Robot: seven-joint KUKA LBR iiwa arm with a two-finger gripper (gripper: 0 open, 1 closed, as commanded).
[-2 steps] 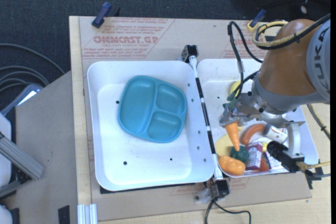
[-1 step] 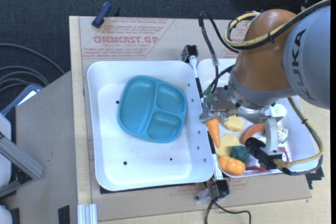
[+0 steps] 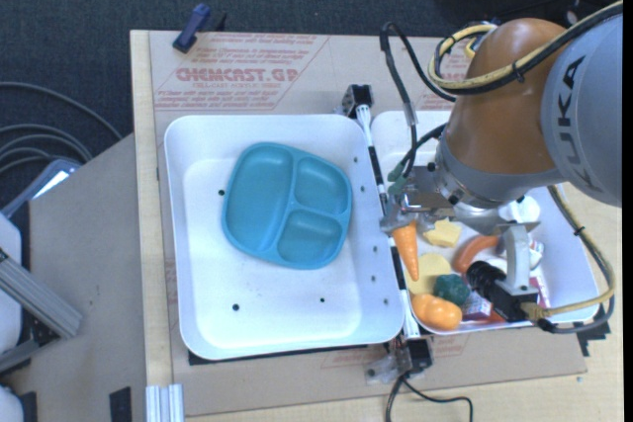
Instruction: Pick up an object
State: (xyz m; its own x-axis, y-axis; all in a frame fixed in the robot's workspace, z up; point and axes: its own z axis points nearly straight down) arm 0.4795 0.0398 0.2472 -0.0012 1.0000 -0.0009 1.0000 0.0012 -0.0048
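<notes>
Carrot [image 3: 406, 251] lay in rt bin [image 3: 574, 252] at its left wall, long axis running near-to-far, tip just below gripper [image 3: 413, 204] poised over bin's left side, w/ claw's opening and any hold impossible to tell under orange wrist.

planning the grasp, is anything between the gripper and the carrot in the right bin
Nothing visible sits between them. The gripper is directly above the top end of the carrot, which lies near the right bin's left wall. A yellow piece lies just beside the carrot, crowding it but not covering it.
</notes>
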